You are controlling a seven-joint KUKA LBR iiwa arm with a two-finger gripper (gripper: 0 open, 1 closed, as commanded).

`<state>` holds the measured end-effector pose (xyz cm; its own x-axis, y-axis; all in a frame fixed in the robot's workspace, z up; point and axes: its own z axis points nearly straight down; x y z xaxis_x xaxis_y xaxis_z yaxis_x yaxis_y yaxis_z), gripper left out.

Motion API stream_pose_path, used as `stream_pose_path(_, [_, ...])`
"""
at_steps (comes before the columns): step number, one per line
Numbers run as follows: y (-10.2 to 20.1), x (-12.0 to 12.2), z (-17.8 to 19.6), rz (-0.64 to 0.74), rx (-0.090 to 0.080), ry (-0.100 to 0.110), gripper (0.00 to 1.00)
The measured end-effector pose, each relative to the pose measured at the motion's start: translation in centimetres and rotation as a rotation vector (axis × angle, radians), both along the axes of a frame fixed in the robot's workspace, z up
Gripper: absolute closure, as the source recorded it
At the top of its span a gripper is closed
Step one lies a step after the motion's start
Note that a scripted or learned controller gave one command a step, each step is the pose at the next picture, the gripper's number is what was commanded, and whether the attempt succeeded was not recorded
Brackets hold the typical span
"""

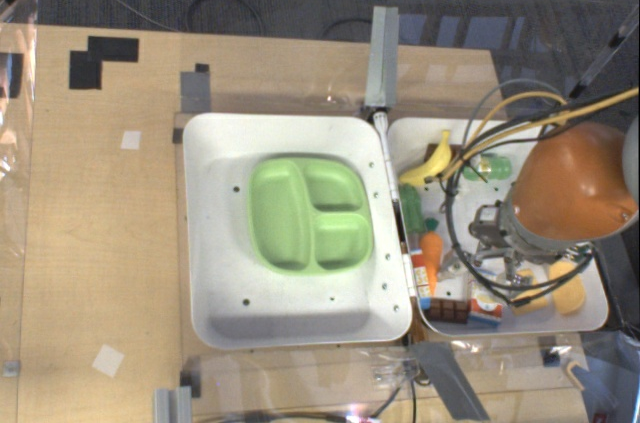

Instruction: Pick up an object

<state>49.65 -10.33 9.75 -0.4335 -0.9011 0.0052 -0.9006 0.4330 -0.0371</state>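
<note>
Two white bins sit side by side on the wooden bench. The left bin (215,301) holds a green tray (308,213) with three parts. The right bin (598,309) is full of small toys. The robot's claw (497,253) is down low in it, among black and yellow cables. I cannot tell how the claw is set. A yellow banana (428,163) lies near the top, and an orange carrot (431,253) lies just left of the claw. A brown block (447,312) rests near the bottom edge.
</note>
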Motion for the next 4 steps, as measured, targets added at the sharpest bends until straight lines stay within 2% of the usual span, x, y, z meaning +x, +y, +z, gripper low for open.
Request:
stream_pose_path(1, [-0.38, 0.06, -0.07, -0.087, 0.009, -0.001, 0.00])
stream_pose_path(3, [-0.26, 0.12, -0.09, -0.163, 0.009, -0.001, 0.00])
stream_pose_path(4, [-0.86, -0.02, -0.16, -0.219, 0.019, -0.003, 0.00])
